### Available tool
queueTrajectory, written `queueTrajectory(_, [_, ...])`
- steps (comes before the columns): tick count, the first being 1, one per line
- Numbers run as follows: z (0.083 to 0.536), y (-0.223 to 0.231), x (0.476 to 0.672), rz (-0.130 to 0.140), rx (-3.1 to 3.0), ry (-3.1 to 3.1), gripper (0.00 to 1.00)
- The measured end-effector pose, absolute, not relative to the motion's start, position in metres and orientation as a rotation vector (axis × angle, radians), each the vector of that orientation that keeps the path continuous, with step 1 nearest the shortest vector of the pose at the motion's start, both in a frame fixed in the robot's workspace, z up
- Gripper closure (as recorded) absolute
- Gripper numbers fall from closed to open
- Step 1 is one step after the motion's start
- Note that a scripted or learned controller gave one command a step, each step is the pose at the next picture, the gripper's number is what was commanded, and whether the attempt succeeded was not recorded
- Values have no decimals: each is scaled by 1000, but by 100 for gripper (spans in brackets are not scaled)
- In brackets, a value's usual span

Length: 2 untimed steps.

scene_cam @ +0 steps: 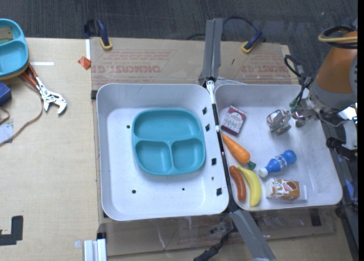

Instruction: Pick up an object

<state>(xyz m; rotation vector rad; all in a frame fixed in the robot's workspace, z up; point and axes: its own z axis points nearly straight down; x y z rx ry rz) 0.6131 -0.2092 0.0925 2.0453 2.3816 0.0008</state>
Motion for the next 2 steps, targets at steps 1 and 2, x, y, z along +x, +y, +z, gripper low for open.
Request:
queueTrajectory(1, [103, -210, 614, 2, 2047, 2377, 100])
queueTrajectory(2, [207, -138, 608, -3, 2566, 1813, 100])
